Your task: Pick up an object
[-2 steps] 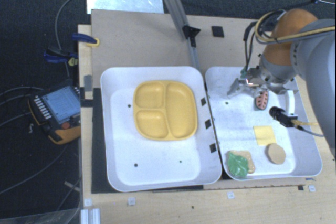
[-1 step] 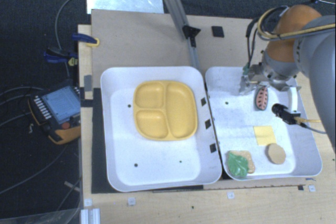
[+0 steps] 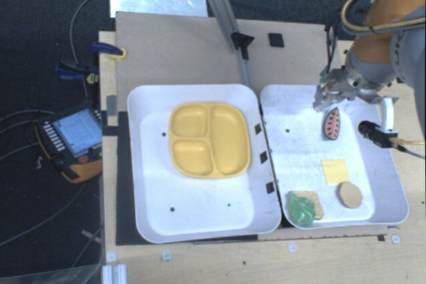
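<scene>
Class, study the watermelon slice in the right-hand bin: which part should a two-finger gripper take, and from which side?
Likely from above: the watermelon slice lies flat with open floor around it. Close across its narrow width at mid-length, fingers on the two long edges. The gripper is just above its upper end.

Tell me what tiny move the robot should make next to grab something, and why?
Probably a short drop straight down onto the red watermelon-slice toy. The grey two-finger gripper sits at that toy's upper end in the right white bin, with nothing seen between its fingers. The flat yellow square, the round tan cookie and the green leafy sandwich toy lie further off.
</scene>
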`<state>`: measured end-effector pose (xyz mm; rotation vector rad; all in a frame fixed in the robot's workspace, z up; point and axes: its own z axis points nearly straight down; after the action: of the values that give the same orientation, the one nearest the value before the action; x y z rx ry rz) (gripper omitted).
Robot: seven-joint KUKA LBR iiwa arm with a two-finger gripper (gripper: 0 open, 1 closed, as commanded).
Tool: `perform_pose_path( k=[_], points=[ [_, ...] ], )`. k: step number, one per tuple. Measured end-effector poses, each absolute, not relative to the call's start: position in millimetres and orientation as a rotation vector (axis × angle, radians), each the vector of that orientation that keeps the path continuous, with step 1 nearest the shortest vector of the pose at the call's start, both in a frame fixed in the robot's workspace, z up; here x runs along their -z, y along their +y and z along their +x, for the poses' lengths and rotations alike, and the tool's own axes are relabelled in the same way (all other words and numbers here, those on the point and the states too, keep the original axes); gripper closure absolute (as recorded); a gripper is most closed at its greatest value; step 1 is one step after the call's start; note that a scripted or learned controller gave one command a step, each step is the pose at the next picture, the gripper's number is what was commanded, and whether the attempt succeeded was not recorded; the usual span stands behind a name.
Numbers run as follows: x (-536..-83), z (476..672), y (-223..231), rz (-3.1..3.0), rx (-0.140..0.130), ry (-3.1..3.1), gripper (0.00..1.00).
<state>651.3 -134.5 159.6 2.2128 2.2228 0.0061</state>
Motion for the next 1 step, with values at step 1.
perform_pose_path(
  k=[1],
  points=[
    [-214.5,653.1,-134.6,2.209,-0.007,2.224,1.0]
  ],
)
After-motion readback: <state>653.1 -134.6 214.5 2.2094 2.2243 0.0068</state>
